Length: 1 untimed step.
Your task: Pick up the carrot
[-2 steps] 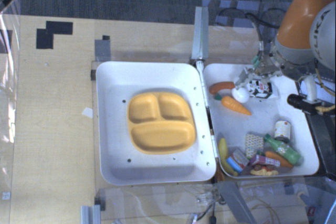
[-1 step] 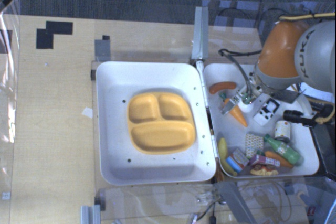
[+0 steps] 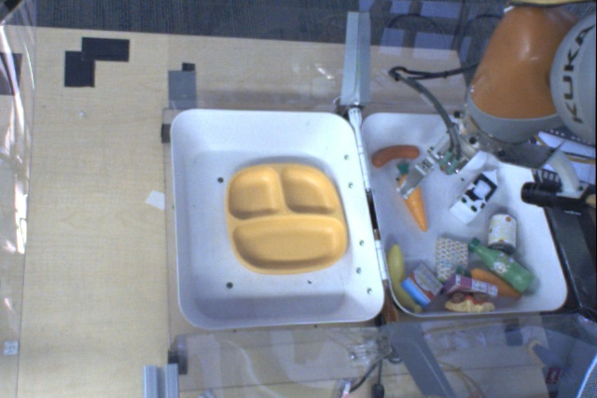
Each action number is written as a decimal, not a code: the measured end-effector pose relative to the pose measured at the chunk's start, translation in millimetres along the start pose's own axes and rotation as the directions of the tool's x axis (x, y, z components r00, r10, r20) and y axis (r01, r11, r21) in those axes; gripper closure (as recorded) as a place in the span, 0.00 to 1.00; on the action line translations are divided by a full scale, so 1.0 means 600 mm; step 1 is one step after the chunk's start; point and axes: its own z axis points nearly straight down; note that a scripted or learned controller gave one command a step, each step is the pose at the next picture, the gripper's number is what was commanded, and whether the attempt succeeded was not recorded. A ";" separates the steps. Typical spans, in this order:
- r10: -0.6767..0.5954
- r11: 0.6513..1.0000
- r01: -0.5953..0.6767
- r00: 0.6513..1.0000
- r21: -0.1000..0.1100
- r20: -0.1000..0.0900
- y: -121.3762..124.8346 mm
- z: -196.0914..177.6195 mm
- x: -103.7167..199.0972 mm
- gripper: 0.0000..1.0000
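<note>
Gripper (image 3: 417,174) down at the carrot's leafy end

Carrot (image 3: 416,208) lies in the right bin (image 3: 556,286), below a sausage (image 3: 396,154); fingers' state I cannot tell; yellow divided plate (image 3: 283,217) in left bin (image 3: 201,200).

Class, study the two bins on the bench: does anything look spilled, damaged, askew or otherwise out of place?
Nothing looks spilled or broken. The yellow divided plate sits square in the left bin. The right bin is more untidy: the carrot lies loose below the gripper, while the green bottle and other small toys are heaped along the near edge.
</note>
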 end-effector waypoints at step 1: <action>0.149 0.989 -0.149 0.989 -0.003 0.002 -0.030 0.163 -0.035 0.00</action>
